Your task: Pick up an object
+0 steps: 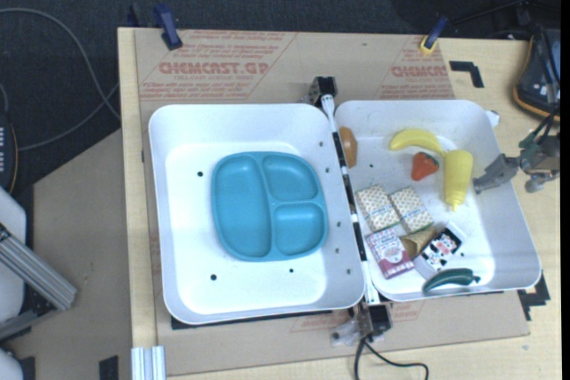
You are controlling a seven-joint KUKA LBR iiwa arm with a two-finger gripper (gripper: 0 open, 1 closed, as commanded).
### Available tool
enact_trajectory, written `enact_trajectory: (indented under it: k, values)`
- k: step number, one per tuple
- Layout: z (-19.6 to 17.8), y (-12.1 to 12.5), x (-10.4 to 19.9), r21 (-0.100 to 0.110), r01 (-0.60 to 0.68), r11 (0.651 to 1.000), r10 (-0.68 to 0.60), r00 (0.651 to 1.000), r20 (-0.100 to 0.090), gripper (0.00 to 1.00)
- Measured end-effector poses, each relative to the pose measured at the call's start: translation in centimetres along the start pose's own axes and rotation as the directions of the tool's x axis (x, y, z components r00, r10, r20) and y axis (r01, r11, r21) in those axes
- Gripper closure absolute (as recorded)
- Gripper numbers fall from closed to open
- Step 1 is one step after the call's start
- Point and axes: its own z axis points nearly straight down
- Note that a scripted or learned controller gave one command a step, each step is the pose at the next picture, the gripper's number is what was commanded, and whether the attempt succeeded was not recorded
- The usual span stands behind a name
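The right white bin [508, 222] holds several small objects. A yellow banana [415, 139] lies at the back, with a red strawberry-like piece [426, 165] and a yellow bottle [458, 175] just in front of it. A brown rounded item [347, 146] sits against the left wall. Two checkered packets [392, 207], a maroon packet [390, 250], a black-and-white item [440, 248] and a green item [451, 280] lie toward the front. My gripper [517, 171] hangs at the bin's right rim, to the right of the yellow bottle, with nothing visibly in it.
The left white bin [178, 191] carries a blue divided plate [267, 205] in its middle. A black divider strip [343, 173] runs between the two bins. Blue and yellow clamps [166, 25] stand at the board's back edge.
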Motion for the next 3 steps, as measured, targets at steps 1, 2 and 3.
enact_trajectory:
  k: [1, 2, 3]
  values:
    - [14.9, 6.2, 0.9, -0.001, 0.001, 1.0, -0.001, 1.0, 0.0, 0.0]
    - [14.8, 11.6, 6.8, -0.002, 0.002, 1.0, -0.002, 1.0, -0.001, 0.0]
    - [13.8, 11.6, 6.7, -0.003, 0.003, 1.0, -0.003, 1.0, 0.001, 1.0]
